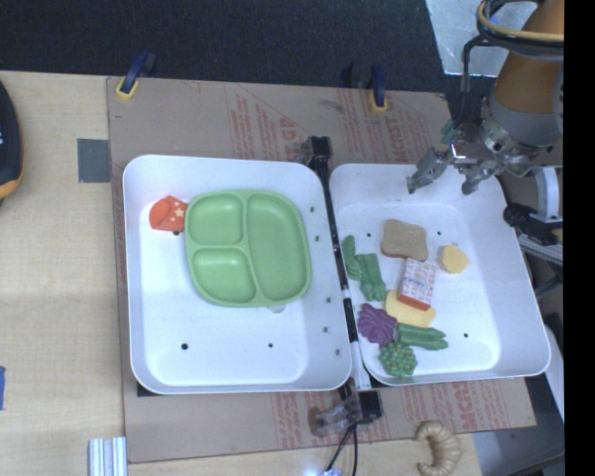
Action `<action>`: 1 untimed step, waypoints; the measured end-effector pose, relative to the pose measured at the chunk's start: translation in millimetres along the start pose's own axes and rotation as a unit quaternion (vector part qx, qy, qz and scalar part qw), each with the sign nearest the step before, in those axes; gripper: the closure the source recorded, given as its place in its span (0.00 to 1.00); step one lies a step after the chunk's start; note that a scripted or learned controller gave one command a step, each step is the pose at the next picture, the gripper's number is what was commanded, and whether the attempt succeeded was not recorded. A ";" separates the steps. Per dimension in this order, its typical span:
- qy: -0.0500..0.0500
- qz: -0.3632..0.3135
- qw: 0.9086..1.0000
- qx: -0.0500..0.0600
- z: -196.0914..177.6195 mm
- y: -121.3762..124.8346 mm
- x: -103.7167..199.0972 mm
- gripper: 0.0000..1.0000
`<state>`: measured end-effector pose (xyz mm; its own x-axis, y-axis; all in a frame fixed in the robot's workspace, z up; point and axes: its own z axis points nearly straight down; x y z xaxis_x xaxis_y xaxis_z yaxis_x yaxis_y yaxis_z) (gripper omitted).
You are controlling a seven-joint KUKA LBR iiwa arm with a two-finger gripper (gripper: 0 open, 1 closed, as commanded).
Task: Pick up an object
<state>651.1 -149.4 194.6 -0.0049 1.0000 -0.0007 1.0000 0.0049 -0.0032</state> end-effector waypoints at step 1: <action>0.001 0.000 1.000 0.005 108.9 -21.4 11.8 0.00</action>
